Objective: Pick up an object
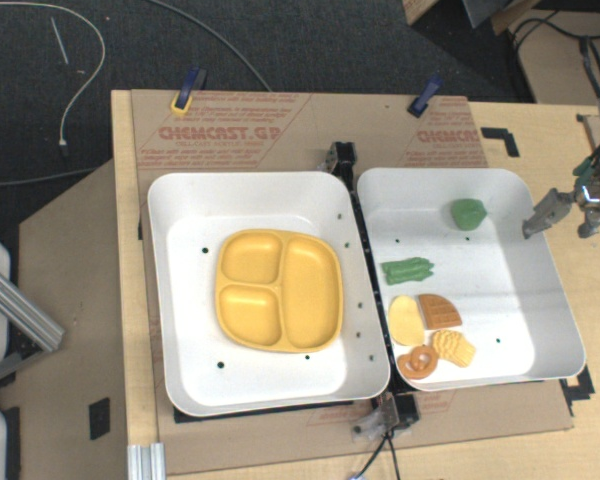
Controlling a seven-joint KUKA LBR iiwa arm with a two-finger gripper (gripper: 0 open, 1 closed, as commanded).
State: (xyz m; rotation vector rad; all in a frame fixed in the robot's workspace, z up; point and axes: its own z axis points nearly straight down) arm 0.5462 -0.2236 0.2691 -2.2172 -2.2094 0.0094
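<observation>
Yellow divided plate [279,290] in the left bin [180,218], toy foods in the right bin [540,298] — green pea pod [408,268], bread slice [439,311], pretzel [417,362], green lump [468,213], gripper [570,211] at the right rim — fingers apart, holding nothing

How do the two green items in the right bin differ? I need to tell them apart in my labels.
The round green piece is compact and blob-like; the long green piece is flat, stretched sideways, with ragged ends. The round one lies near the bin's far side, alone; the long one lies mid-bin, just above the tan food pieces. Both are green.
</observation>
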